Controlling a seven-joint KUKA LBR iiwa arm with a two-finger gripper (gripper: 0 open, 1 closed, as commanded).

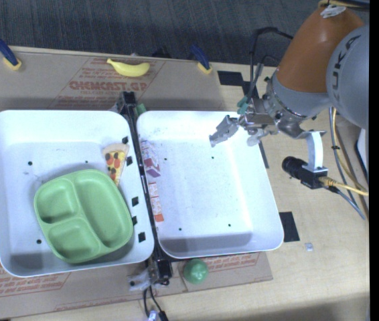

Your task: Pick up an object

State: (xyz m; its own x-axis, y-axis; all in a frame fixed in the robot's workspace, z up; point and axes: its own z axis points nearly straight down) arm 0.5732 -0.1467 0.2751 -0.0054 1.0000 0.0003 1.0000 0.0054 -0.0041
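Observation:
My gripper [224, 131] hangs over the far right part of the right bin [263, 199], above bare white floor, with nothing seen in it. A pizza slice toy [116, 160] lies in the left bin [2, 179] by the divider. Just in front of it, a green divided plate [82, 214] rests flat. Small red and white packets [150, 166] lie along the right bin's left wall, far to the left of the gripper.
A yellow banana [129, 66] lies on the cardboard behind the bins. A green ball [195, 271] sits on the cardboard in front of the right bin. Blue clamps [7, 53] hold the cardboard's back edge. Cables run along the bench at right.

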